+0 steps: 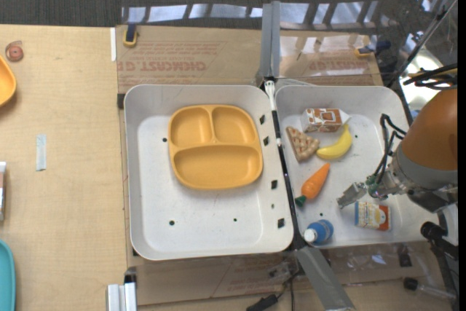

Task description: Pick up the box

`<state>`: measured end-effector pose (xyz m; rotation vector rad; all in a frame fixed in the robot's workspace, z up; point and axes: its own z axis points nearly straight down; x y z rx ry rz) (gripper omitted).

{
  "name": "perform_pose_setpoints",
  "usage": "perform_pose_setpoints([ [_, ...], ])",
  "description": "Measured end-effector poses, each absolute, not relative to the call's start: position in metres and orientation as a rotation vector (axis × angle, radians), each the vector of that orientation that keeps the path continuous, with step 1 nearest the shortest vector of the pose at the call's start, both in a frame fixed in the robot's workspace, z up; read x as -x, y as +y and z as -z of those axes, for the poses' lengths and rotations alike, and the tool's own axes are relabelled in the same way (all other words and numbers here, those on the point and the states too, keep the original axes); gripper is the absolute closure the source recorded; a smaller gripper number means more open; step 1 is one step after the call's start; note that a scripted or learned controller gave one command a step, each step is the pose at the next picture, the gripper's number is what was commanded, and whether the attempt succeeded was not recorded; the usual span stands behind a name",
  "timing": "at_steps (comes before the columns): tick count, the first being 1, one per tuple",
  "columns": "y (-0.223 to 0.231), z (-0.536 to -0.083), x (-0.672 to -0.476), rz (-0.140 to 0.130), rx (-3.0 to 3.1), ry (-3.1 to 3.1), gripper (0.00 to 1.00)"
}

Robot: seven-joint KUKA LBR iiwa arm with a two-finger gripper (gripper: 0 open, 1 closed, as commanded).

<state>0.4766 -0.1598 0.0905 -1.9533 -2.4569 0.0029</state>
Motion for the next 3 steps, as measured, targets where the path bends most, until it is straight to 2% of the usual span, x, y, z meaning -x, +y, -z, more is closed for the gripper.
perform_pose_setpoints([
  [1, -0.202, -0.091, -0.477, -0.002, 1.984, -2.436, 0.0],
  [2, -0.158, -0.091, -0.477, -0.002, 1.89, -2.505, 0.0],
  [3, -0.217, -0.091, -0.478, 0.004, 1.907, -2.491, 0.0],
])
